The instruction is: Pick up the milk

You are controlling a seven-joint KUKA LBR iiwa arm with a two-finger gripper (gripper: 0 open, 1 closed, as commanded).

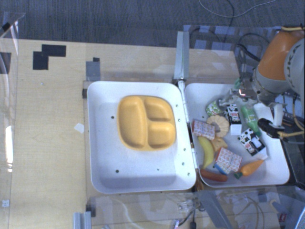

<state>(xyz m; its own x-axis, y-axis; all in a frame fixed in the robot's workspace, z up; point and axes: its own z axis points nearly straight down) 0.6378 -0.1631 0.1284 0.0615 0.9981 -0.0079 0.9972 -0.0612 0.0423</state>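
While gripper (228,100) hovers over right bin (281,175) nr milk (251,142), can't tell finger state; 1 yellow tray (145,122) in left bin (102,142).

The bench (47,128) is looking like pale matt wood. Both bins (102,175) are showing smooth white plastic. The yellow tray (145,122) is appearing as glossy plastic, and the milk (251,141) as printed carton.
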